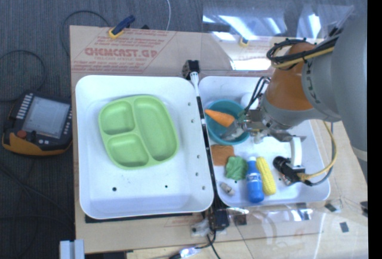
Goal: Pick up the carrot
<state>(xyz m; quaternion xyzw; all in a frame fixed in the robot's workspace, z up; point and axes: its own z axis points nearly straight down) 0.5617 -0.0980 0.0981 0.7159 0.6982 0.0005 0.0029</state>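
The carrot [219,116] is orange and lies across the left side of a teal bowl [222,131] at the upper left of the right bin [316,192]. My gripper [241,126] hangs low over the bowl's right part, just right of the carrot's thick end and close to touching it. The grey arm with its orange band [289,89] reaches in from the right and hides the bowl's right rim.
In front of the bowl lie an orange-brown square [221,154], a green leafy piece [236,167], a blue bottle [254,179], a yellow corn cob [267,175] and a small grey item [227,188]. The left bin [95,192] holds a green divided plate [138,130].
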